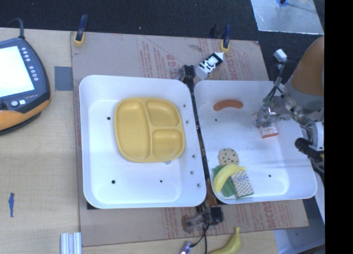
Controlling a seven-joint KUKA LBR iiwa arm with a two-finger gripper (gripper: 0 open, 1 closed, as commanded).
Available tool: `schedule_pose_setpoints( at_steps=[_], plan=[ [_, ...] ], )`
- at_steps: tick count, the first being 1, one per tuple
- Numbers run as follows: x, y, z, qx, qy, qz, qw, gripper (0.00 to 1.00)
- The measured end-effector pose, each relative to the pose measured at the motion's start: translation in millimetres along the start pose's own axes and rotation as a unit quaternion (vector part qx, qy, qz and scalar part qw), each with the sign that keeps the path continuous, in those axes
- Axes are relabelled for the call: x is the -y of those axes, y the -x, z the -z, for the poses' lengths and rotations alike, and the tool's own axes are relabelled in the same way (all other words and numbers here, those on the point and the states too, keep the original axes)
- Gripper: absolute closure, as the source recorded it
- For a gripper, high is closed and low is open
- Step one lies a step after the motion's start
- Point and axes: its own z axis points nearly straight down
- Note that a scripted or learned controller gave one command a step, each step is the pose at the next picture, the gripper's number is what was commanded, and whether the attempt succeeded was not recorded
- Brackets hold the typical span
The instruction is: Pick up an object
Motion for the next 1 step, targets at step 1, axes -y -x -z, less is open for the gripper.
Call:
schedule_pose_setpoints(
  at_steps=[1],
  plan=[
    [-52.9,7.7,22.5,-0.002,-0.002,-0.001,1.0,0.0]
  ],
)
